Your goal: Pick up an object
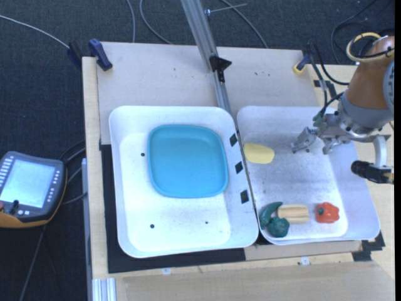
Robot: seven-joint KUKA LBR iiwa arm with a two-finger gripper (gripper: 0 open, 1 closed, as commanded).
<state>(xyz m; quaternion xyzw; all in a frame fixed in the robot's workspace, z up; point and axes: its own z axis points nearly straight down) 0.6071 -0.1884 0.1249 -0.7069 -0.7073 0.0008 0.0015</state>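
The pincer [315, 141] hovers wide apart, holding nothing, over the right bin [357, 196]. A yellow object [259, 153] lies left of it; green [274, 219], tan [293, 214] and red objects [326, 212] line the near edge.

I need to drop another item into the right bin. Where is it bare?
Bare: the right bin middle, between the yellow piece, the hand and the front row. Crowded: front edge, with green toy, wooden block, red pepper.
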